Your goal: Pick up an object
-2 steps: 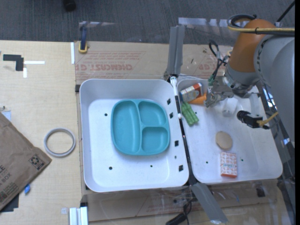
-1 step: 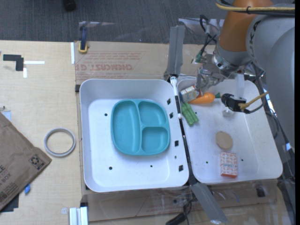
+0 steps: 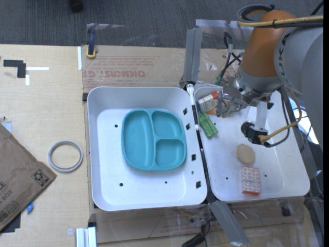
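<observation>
Green stick-shaped object [image 3: 208, 124] lies just left-below claw [image 3: 224, 107], long axis slanting down-right; claw opening cannot be judged, nothing visibly held.

Glossy white plastic bins [image 3: 103, 189] hold a smooth teal plastic tray [image 3: 154, 139]; the bench [image 3: 41, 117] looks like pale matt wood.

A pale wooden bench [image 3: 36, 117] fills the left of the frame, with a roll of tape [image 3: 65, 155] and a brown cardboard box [image 3: 18, 181] at lower left. Dark grey carpet [image 3: 144, 9] runs along the top.
</observation>
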Tool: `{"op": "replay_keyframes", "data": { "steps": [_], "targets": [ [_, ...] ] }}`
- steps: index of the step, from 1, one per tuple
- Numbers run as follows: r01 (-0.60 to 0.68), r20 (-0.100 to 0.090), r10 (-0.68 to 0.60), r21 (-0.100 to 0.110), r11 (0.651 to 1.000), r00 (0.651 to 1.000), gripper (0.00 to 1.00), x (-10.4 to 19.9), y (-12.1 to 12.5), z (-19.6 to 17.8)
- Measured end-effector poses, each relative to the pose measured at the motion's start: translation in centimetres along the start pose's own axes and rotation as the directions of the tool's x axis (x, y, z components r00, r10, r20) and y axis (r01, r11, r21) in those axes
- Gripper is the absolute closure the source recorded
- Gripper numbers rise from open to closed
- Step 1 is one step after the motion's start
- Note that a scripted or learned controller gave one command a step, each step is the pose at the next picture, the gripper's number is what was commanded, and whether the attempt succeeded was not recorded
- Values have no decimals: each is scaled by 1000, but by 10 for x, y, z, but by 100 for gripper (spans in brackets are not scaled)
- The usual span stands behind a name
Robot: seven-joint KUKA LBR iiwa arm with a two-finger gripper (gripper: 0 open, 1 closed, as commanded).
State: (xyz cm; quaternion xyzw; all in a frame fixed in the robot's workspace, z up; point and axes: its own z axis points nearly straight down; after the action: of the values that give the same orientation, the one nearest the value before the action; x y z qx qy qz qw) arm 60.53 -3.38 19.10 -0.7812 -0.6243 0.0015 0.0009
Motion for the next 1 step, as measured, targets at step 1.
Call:
{"op": "replay_keyframes", "data": {
  "steps": [1],
  "targets": [
    [25,1,-25,-3,1000,1000,100,-17,55,-59]
  ]
}}
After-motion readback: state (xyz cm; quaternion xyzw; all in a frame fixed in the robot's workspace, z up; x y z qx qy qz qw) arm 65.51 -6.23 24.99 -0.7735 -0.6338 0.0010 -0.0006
